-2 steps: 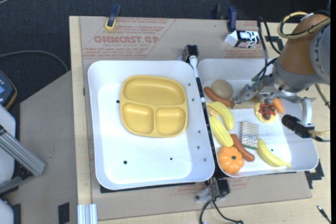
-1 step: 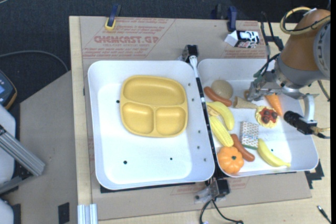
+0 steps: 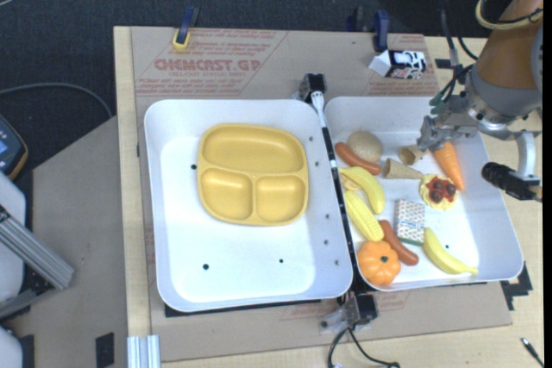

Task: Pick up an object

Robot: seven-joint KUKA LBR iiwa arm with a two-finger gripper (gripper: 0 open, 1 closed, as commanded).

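One gripper point(image 3: 434, 132) hangs low over the far side of the right bin point(image 3: 509, 228), just beside the top of the toy carrot point(image 3: 448, 165), though whether it is apart or together cannot be told from this slant. The carrot lies near the bin's far right, between the gripper and a small pastry point(image 3: 440, 191). It looks like light, stiff, smooth plastic, likely slippery, so a hold across its thick upper half seems safest.

Yellow divided tray point(image 3: 254, 172) in left bin point(image 3: 164, 211); clamps point(image 3: 182, 30) on bench edge.
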